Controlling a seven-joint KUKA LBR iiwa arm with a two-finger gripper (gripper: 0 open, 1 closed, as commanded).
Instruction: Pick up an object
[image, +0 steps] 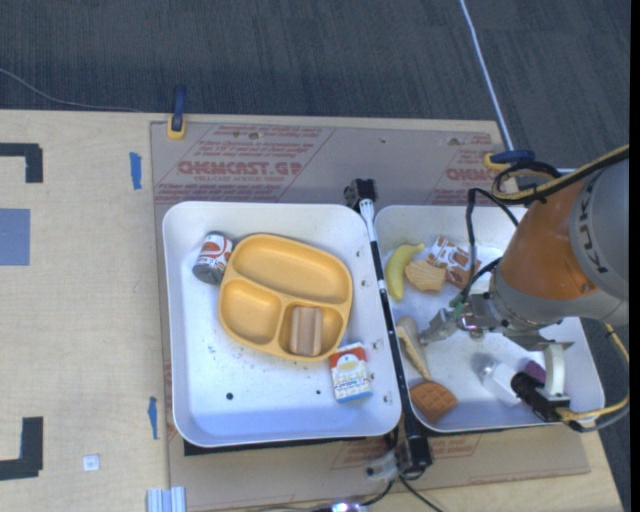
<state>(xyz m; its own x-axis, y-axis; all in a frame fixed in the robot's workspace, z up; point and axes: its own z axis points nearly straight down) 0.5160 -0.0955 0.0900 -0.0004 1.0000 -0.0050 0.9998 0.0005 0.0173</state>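
Observation:
In the right bin (590, 395), my gripper (445, 323) hangs low over the bin floor, near its middle. Nothing shows in its grasp. Just left of it lies a tan cone-shaped piece (409, 347). A yellow banana (399, 268), a toast slice (425, 276) and a small red-and-white packet (452, 256) lie at the far end. A round brown waffle (433, 400) rests at the near left corner. A pale clear object (491, 373) lies below the wrist.
The left bin (190, 390) holds a yellow divided plate (285, 295) with a brown block (305, 330) in one compartment, a small can (211, 257) and a little carton (350, 373). The grey and orange arm (560, 250) covers the right bin's right side.

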